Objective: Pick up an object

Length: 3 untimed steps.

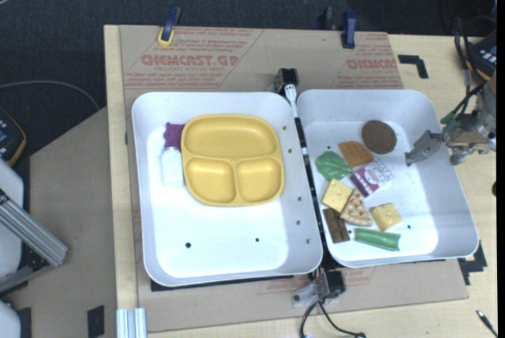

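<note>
My gripper point(439, 152) hangs over the right side of the right bin point(447, 212), just inside its right rim. Its two grey fingers point(422, 147) stand apart with only bare bin floor between them, so it is open and holds nothing. To its left lie a round brown cookie point(379, 136), an orange cracker point(356, 153), a green leaf-shaped piece point(331, 165), a purple and red wrapped piece point(371, 177), a yellow cheese wedge point(338, 194), a dotted cracker point(356, 211), a brown bar point(335, 225), a yellow cube point(386, 215) and a green pod point(377, 240).
The left bin point(229, 249) holds a yellow divided plate point(233, 159), with a purple item point(173, 134) and a white item point(171, 167) against its left side. A black hinge strip point(300, 163) separates the bins. Cables run at the far right.
</note>
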{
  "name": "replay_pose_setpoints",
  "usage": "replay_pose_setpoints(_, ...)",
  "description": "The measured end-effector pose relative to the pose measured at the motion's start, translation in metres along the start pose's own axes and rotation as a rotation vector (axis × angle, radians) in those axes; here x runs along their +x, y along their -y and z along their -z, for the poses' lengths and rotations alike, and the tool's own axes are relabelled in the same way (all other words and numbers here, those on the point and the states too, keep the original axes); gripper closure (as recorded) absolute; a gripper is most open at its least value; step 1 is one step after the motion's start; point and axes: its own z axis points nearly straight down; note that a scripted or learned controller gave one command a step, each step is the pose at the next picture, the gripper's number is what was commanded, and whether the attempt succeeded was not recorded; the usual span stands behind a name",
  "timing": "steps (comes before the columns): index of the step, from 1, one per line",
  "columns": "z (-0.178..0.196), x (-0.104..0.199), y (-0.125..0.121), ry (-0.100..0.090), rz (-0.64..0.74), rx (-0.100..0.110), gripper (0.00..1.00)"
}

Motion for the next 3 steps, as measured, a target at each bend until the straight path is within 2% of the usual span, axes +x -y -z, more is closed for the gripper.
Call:
replay_pose_setpoints(1, 0.008, 0.0, -0.003, 0.004, 0.004, -0.014, 0.0)
replay_pose_setpoints(2, -0.054, 0.008, -0.002, 0.001, 0.004, -0.008, 0.0)
replay_pose_setpoints(3, -0.105, 0.008, -0.003, 0.002, 0.003, -0.014, 0.0)
